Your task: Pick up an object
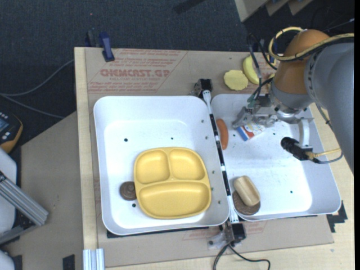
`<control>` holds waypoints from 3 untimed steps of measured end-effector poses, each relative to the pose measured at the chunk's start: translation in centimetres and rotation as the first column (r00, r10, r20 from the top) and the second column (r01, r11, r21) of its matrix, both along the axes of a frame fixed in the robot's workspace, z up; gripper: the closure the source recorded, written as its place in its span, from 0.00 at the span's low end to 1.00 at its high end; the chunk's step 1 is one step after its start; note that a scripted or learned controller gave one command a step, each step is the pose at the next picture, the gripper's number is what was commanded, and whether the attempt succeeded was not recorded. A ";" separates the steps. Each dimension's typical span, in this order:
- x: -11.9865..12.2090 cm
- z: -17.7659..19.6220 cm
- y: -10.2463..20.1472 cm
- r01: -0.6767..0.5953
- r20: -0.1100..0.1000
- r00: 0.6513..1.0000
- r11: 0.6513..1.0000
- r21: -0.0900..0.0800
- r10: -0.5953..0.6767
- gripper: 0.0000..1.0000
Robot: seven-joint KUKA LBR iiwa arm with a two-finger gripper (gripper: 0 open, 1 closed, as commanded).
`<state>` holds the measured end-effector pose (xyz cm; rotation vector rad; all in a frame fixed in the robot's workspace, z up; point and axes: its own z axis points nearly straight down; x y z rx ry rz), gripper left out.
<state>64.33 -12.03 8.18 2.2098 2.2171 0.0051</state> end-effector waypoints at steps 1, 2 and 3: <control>-0.1 1.4 0.0 0.003 -0.006 1.000 1.000 0.004 -0.002 1.00; -8.8 10.9 4.4 0.001 -0.008 1.000 1.000 0.009 -0.001 1.00; -12.5 10.2 10.6 -0.002 -0.016 1.000 1.000 0.009 0.003 1.00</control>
